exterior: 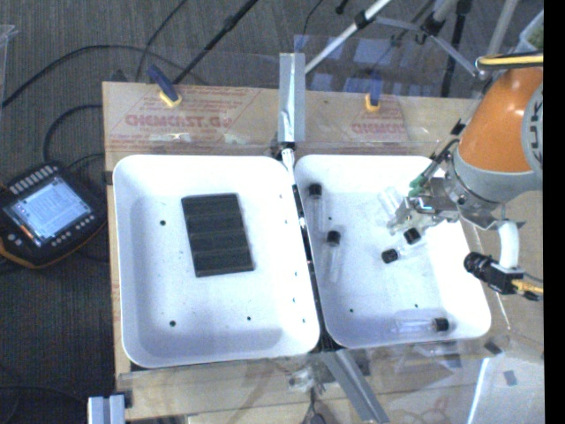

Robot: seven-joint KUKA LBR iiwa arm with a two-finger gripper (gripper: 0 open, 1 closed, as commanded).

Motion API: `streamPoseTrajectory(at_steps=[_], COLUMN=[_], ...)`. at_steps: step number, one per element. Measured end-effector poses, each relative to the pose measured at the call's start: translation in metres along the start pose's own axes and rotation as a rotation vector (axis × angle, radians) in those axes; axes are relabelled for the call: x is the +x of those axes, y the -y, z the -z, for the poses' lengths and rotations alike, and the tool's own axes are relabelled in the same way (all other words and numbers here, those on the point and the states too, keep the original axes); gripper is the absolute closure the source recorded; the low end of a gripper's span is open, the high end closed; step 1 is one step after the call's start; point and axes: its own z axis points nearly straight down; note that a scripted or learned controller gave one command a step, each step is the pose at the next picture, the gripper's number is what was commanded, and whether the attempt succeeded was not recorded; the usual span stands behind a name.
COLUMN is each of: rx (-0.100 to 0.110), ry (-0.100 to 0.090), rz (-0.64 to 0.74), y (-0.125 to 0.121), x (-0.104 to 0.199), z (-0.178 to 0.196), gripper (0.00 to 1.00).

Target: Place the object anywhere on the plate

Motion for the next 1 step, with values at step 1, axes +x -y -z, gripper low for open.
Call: streamPoseTrajectory(at_steps=[1], rx=[0.000], ry=[0.002], rz=[0.105], y=[0.0065], x=[0.0676], z=[0.0248], gripper=[1.00])
